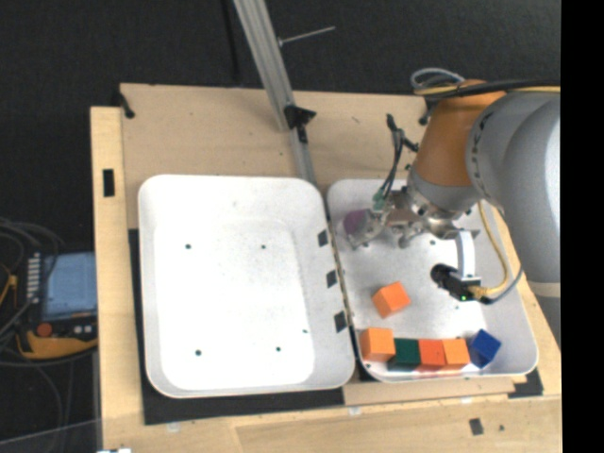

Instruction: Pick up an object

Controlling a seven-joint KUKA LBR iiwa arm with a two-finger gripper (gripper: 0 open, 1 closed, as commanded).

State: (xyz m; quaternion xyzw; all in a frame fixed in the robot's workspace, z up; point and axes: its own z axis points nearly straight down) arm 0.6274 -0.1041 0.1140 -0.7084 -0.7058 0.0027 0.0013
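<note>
Blocks are gathered in the right bin (351, 206): a loose orange cube (391, 298) sits alone mid-bin, and a row is lined along the near wall, made up of an orange block (378, 343), green block (407, 352), two more orange ones (444, 352) and a blue block (484, 346). A small purple object (356, 222) is seen at the far left of the same bin, just beside the hand (392, 223). The hand is lowered into the bin's far part, near the purple object; nothing is seen between its fingers, and whether they are spread or pressed together cannot be told from this slant. The left bin (160, 253) carries no blocks. The step is judged as approach/positioning, with no grasp made yet. If the purple object is the target, a short shift toward it is called for before closing. Crowding by the bin wall is judged a risk there; the lone orange cube is judged an easier pick.
</note>
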